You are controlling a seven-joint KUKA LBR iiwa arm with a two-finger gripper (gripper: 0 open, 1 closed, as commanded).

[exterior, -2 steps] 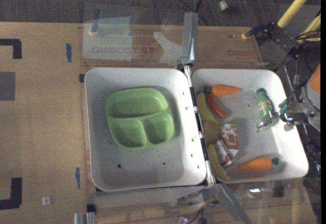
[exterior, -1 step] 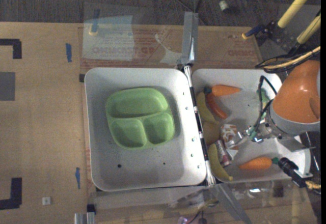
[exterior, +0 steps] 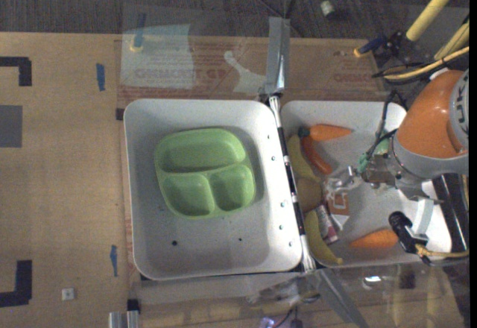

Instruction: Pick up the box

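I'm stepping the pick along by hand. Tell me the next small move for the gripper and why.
Probably a short descent straight onto the box. The gripper sits just above it in the right bin, and nothing is seen between its fingers. Bananas lie close on the left, so avoid drifting that way.

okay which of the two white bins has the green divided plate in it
The left bin. The green plate lies in it, while the right bin holds carrots, bananas and the gripper.
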